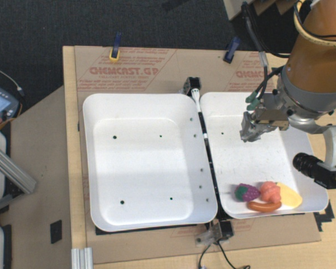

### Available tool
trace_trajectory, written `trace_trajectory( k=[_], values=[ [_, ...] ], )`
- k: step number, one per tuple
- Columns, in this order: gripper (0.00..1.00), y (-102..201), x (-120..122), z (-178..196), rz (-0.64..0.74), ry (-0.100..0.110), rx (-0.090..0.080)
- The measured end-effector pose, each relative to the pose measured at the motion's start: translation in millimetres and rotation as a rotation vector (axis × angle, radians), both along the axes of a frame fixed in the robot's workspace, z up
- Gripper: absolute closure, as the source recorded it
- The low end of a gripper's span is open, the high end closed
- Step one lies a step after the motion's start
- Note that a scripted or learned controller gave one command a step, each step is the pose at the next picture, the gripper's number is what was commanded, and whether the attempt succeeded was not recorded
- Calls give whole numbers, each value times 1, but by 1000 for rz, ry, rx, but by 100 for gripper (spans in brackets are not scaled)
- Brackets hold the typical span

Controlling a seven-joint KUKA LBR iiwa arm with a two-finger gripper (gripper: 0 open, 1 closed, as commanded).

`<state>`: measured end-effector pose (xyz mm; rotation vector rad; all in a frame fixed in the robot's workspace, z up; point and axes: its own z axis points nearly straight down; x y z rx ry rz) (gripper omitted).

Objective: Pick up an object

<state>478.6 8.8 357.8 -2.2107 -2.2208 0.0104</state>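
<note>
My gripper (250,133) hangs over the middle of the right bin (229,167), well above and behind the toys. At that bin's front edge lie a purple grape bunch (247,192), a pink-orange lumpy toy (270,191), an orange sausage-shaped piece (264,206) and a yellow flat piece (291,196), all bunched together. I see nothing between the fingers.
The left bin (101,167) sits beside the right one on a cardboard sheet (78,94). Two clamps (115,48) hold the sheet's far edge. A black fixture (315,170) juts in at the right bin's right side.
</note>
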Motion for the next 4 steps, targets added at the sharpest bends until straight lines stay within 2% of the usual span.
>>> trace_trajectory(
  k=[1,4],
  values=[
    [100,-3,2,16,-4,-14,-1],
    [100,-3,4,47,-4,-22,-2]
  ],
)
